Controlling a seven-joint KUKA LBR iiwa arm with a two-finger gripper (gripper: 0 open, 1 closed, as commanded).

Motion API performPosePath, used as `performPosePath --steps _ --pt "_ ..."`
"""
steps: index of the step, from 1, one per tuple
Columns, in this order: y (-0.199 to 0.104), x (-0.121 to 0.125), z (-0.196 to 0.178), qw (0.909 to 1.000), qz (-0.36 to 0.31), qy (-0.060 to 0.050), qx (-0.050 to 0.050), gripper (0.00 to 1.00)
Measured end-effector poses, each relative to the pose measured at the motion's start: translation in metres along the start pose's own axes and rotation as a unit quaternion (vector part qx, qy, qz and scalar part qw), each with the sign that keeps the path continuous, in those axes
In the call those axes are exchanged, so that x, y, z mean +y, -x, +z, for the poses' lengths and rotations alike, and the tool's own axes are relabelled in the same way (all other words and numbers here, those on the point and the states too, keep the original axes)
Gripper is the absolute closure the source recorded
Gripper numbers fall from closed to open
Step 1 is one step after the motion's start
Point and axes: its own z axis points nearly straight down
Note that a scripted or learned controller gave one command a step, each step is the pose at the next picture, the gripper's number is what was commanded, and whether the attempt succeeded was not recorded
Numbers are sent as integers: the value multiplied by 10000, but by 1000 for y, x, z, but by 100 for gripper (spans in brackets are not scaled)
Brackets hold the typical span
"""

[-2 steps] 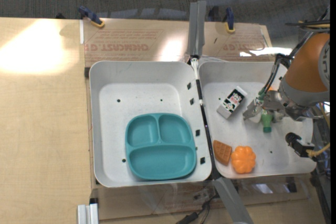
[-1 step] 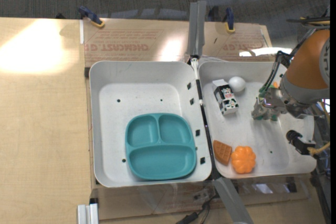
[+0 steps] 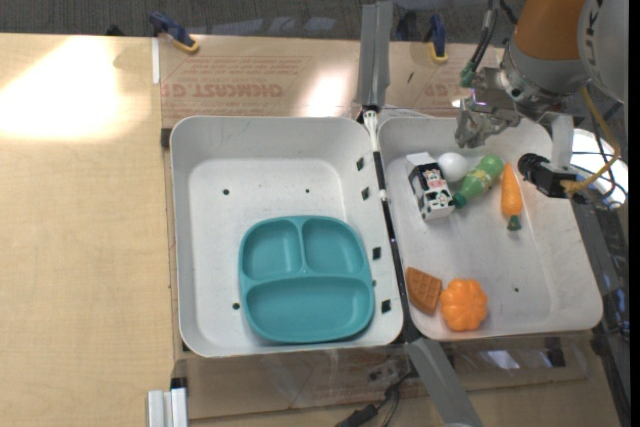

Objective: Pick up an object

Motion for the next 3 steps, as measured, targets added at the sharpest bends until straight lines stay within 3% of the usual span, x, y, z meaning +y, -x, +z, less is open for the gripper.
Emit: performPosePath --steps 1,2,3 --pt "1 -1 1 10000 7 -13 -6 0" --pt "23 14 119 9995 -327 1 -1 0" --pt "94 -11 114 9993 380 -9 46 0"
